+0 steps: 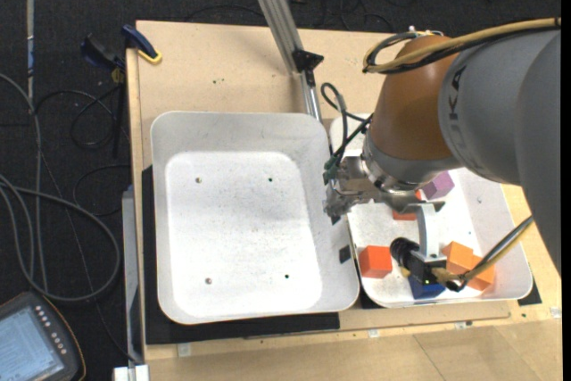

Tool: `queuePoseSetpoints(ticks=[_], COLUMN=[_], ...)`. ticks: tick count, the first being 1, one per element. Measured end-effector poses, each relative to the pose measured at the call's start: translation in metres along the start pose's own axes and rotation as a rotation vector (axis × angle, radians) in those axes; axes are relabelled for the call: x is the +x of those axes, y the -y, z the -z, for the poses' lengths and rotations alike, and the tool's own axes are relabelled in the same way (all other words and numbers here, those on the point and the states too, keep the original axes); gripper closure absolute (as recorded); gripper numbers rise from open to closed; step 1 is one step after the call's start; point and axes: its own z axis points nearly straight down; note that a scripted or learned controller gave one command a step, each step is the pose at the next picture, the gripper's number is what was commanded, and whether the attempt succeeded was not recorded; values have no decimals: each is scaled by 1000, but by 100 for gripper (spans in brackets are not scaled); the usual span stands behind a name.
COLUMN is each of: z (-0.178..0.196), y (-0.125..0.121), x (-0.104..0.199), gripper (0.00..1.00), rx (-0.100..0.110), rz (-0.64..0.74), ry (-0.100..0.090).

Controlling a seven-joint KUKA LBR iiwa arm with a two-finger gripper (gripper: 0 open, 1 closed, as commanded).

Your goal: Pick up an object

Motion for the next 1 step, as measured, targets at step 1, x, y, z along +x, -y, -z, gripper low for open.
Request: queuePoseSetpoints(ticks=[1], z=[5], y=[-4], x=[52], gripper=[100], rx=[-1], rz=[-1], ry=[1])
